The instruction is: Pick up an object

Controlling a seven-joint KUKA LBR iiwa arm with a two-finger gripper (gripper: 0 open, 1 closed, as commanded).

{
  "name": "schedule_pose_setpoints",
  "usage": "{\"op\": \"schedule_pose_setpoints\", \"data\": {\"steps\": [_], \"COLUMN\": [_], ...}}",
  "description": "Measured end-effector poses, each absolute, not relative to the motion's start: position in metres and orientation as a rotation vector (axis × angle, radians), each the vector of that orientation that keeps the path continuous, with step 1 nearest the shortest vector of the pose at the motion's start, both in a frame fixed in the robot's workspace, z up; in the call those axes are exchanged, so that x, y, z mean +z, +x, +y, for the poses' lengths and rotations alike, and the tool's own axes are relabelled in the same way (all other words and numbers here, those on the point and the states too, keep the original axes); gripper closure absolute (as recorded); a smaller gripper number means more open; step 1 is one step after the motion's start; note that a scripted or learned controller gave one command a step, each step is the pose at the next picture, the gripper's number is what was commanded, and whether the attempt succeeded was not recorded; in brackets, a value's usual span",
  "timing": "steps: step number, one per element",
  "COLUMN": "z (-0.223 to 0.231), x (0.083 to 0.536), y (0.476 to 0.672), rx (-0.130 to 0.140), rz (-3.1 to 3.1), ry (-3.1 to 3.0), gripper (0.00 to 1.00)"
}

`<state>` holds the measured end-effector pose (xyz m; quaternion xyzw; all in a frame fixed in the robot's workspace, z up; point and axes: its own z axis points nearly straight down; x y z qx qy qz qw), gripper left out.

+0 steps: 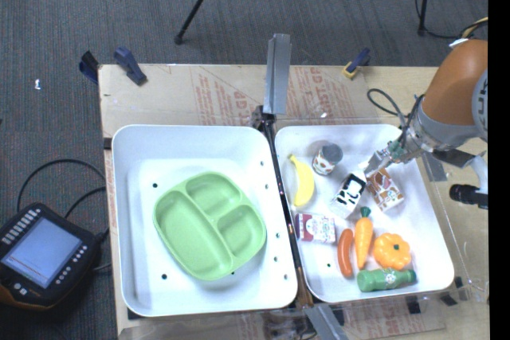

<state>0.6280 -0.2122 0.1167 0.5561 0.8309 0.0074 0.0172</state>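
Note:
My gripper (381, 163) hangs low over the upper right part of the right bin (442, 239), on the grey arm with the orange band (458, 84). Directly below and beside it lies a small brown and red carton (386, 190), and a black and white box (349, 193) is just to its left. I see nothing held in the gripper. The same bin holds a banana (303, 181), a small can (325, 158), a red and white carton (317, 228), a carrot (362, 239), a red sausage (345, 252), an orange pumpkin (393, 249) and a green bottle (386, 279).
The left bin (127, 171) holds a green divided plate (211, 224). A grey post (277, 84) stands behind the seam between the bins. Blue clamps (130, 64) sit on the bench's far edge. A teach pendant (44, 251) lies on the floor at left.

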Motion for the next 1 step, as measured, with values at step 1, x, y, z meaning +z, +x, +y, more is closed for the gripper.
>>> {"op": "schedule_pose_setpoints", "data": {"steps": [1], "z": [-0.1545], "x": [0.2224], "y": [0.6443], "rx": [-0.002], "rz": [2.375], "ry": [2.06], "gripper": [1.0]}}
